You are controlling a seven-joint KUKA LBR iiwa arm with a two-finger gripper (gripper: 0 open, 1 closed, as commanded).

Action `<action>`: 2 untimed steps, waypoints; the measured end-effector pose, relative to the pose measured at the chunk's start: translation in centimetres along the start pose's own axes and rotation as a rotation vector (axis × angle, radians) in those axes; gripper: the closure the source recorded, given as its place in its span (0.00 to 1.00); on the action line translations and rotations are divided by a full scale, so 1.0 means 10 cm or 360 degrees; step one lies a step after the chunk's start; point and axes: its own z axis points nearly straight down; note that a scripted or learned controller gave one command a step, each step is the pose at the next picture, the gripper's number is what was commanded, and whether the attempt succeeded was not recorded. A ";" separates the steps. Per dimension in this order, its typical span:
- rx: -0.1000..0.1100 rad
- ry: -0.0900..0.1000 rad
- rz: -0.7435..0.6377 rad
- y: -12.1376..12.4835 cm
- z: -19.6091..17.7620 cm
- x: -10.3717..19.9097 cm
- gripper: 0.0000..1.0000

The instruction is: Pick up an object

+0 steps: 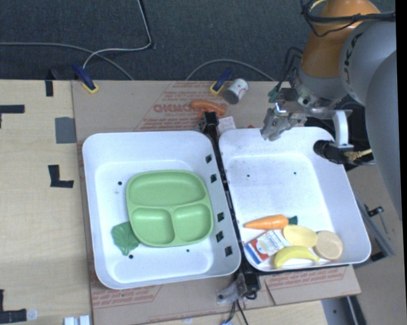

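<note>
- The right bin (338,187) serves as landmark; the pincer (274,129) hangs over its far rim, near the far left corner.
- Whether the pincer is open or closed cannot be told from this angle; nothing is seen held in it.
- In the right bin's near part lies a cluster: a toy carrot (265,223), a banana (295,256), a pale yellow round piece (300,236), a tan disc (329,245) and a small printed packet (268,245).
- Left of the right bin, touching it, sits the left bin (101,195).
- It holds a green divided plate (170,207) with a green leafy toy (124,237) at the plate's near left edge.
</note>
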 end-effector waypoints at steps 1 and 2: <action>0.0002 0.0003 -0.0001 -0.21 -0.32 0.35 1.00; 0.0004 -0.0002 0.0004 -0.08 0.06 -0.52 1.00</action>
